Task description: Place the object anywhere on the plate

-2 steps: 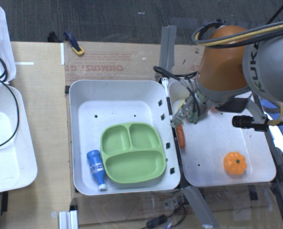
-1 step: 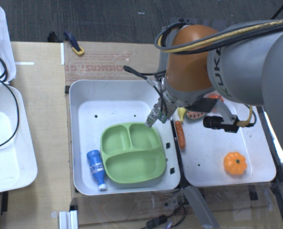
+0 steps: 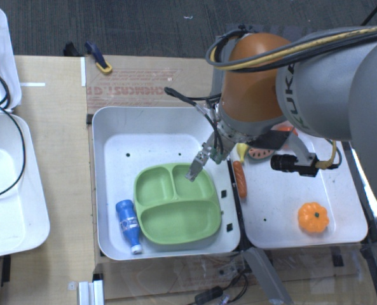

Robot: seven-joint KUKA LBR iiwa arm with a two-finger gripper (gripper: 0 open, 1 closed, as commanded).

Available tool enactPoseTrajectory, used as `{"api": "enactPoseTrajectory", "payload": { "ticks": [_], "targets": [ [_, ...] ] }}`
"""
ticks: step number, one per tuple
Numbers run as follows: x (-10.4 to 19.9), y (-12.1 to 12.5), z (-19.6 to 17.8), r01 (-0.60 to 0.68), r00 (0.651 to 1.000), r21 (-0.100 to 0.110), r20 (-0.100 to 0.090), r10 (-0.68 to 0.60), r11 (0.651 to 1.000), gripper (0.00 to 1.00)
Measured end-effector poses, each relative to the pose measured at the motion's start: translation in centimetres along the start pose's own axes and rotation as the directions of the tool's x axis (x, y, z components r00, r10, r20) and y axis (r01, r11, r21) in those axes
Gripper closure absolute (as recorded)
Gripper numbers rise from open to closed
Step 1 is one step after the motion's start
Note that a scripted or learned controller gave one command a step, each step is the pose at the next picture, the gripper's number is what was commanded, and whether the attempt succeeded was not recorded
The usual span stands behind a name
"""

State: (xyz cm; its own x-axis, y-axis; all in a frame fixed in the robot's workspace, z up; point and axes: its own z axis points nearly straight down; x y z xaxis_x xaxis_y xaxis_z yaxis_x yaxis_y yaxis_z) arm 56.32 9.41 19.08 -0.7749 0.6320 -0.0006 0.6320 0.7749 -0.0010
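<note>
Blue bottle [image 3: 128, 225] beside green plate [image 3: 177, 204]; cardboard [image 3: 137, 84] txt unreadable.

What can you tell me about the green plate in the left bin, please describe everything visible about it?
The green plate looks like smooth light-green plastic, roughly square with rounded corners. Raised ridges divide it into three compartments: two smaller ones at the far side and one wide one at the near side. It lies flat on the floor of the left bin, toward the near right corner. All compartments look bare. A blue bottle lies right beside its left edge. The gripper is above its far right compartment.
</note>
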Motion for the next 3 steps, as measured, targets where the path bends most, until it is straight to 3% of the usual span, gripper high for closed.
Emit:
{"api": "enactPoseTrajectory", "payload": {
  "ticks": [1, 2, 3],
  "targets": [
    [-0.13, -0.04, -0.84, -0.001, 1.000, 0.001, 0.001, 0.001, 1.000, 1.00],
    [-0.13, -0.05, -0.83, -0.002, 1.000, 0.001, 0.001, 0.002, 1.000, 0.00],
    [-0.28, -0.09, -1.70, -0.003, 1.000, 0.001, 0.001, 0.003, 1.000, 1.00]
  ]
}}
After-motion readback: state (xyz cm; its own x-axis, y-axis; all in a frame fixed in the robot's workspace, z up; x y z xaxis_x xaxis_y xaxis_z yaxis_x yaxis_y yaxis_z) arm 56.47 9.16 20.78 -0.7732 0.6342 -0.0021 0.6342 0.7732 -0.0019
